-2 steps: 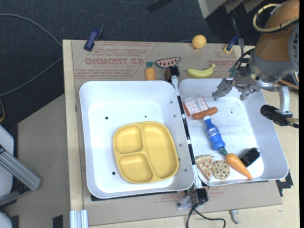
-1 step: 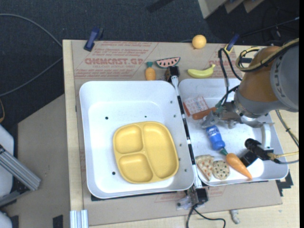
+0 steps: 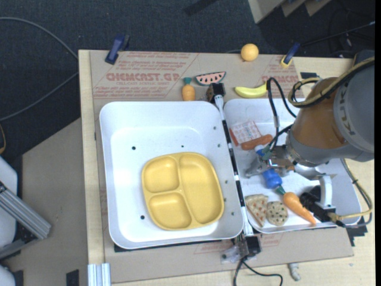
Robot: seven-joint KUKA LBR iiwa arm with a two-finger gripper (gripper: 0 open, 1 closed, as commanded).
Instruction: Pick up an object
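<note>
My gripper (image 3: 266, 164) hangs low over the middle of the right bin (image 3: 351, 189), the arm reaching in from the right. A blue toy (image 3: 272, 179) lies directly under and in front of it, touching or nearly touching it. Just behind the gripper are a red sausage (image 3: 257, 142) and a red-and-white bacon piece (image 3: 242, 129). An orange carrot (image 3: 298, 207), a pizza slice (image 3: 256, 207) and a round cookie (image 3: 277, 213) lie along the bin's front edge. I cannot make out whether anything is held.
The left bin (image 3: 119, 159) holds a yellow divided plate (image 3: 181, 190). On the bench behind the bins lie a banana (image 3: 250, 91), a watermelon slice (image 3: 211, 77), a small orange fruit (image 3: 189, 92) and an orange ball (image 3: 250, 52). Blue clamps (image 3: 116, 49) sit on the back edge.
</note>
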